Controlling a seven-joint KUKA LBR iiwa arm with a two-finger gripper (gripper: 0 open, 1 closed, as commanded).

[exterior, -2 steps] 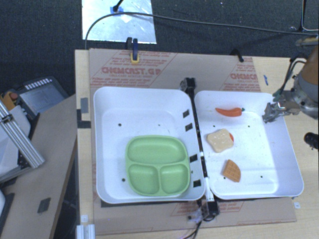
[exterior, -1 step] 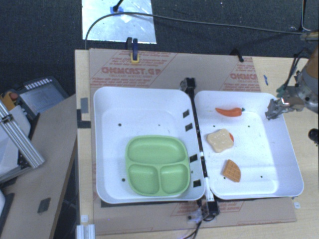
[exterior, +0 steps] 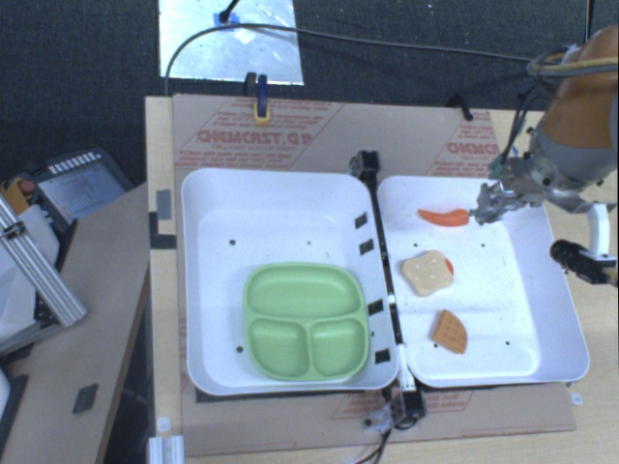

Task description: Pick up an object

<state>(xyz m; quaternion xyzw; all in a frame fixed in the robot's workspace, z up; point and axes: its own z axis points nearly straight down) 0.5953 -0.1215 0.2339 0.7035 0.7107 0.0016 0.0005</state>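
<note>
1. Hand (exterior: 486,207) sits low over the far part of the right bin (exterior: 556,356), arm (exterior: 580,114) coming in from the right.
2. Nearest thing is the carrot (exterior: 443,217) (orange-red, long and thin); it lies just left of the hand, its right end touching or nearly touching the fingertips.
3. Long axis runs roughly left-right across the bin, close to level; the end by the hand looks thicker, so it seems to taper away to the left, hard to be sure.
4. Hand state: cannot tell, too small and dark to say open or clenched; nothing seen between the fingers.
5. Judgement: a short shift left along that axis would centre the hand on the carrot; closing across its short width is the sensible grip.
6. Also in the right bin: bread slice (exterior: 427,273) mid-bin, cracker (exterior: 450,332) nearer the front; both well apart from the hand.
7. Left bin (exterior: 208,211) holds a green tray (exterior: 306,321).
</note>
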